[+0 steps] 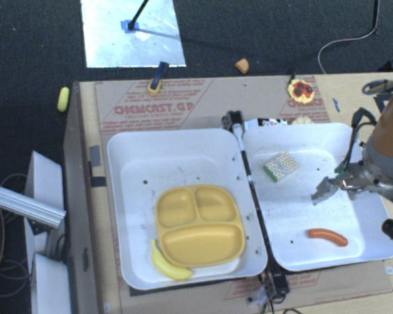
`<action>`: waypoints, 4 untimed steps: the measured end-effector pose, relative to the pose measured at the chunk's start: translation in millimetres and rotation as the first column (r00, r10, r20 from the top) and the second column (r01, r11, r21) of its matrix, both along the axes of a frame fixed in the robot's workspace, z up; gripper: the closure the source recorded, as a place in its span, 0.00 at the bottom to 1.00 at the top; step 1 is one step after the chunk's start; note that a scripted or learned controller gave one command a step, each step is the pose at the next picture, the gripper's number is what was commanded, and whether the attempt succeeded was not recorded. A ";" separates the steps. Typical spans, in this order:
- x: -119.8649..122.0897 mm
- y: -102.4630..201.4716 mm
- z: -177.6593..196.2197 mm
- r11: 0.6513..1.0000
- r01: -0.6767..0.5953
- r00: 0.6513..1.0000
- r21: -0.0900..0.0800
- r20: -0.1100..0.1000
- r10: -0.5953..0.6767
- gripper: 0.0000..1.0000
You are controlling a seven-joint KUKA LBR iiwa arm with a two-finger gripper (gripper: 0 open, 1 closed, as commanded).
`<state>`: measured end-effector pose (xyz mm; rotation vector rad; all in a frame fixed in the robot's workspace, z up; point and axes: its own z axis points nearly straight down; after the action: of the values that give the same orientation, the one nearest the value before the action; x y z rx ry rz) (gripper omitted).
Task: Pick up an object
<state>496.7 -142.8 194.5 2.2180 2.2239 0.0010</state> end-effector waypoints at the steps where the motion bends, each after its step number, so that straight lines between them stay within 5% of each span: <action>1: 31.9 48.4 -109.6 1.000 0.000 1.000 0.000 0.001 0.000 0.00; 2: 101.4 -1.7 -38.3 1.000 -0.001 1.000 -0.002 0.005 0.001 0.00; 3: 142.2 39.0 -104.0 1.000 -0.002 1.000 -0.001 0.008 0.002 0.00; 4: 145.2 38.1 -90.6 1.000 -0.005 1.000 -0.005 0.020 0.005 1.00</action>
<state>641.9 -104.7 103.9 2.1998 2.2170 0.0167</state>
